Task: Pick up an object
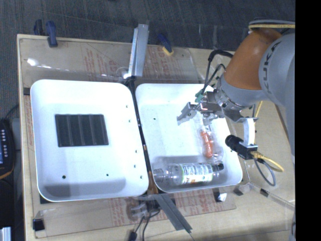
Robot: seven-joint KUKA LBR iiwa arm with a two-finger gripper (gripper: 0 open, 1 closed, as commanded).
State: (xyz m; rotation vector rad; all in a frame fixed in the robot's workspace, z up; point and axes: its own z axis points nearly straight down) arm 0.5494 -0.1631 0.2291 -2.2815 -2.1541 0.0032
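My gripper (pixel 191 113) hangs over the upper middle of the right bin (pixel 159 99), its fingers (pixel 183 114) spread open with nothing between them. Just below and right of it lies a clear packet with orange contents (pixel 207 142), stretched toward the bin's right wall. Along the near wall of that bin a clear plastic bottle with a black cap (pixel 189 173) lies on its side. A dark ribbed rectangular pad (pixel 81 130) rests flat in the left bin (pixel 45 169).
The arm's orange and grey body (pixel 256 67) overhangs the right bin's far right corner. A metal bar (pixel 138 49) stands between the bins at the back. Blue clamps (pixel 51 33) sit on the bench's far edge.
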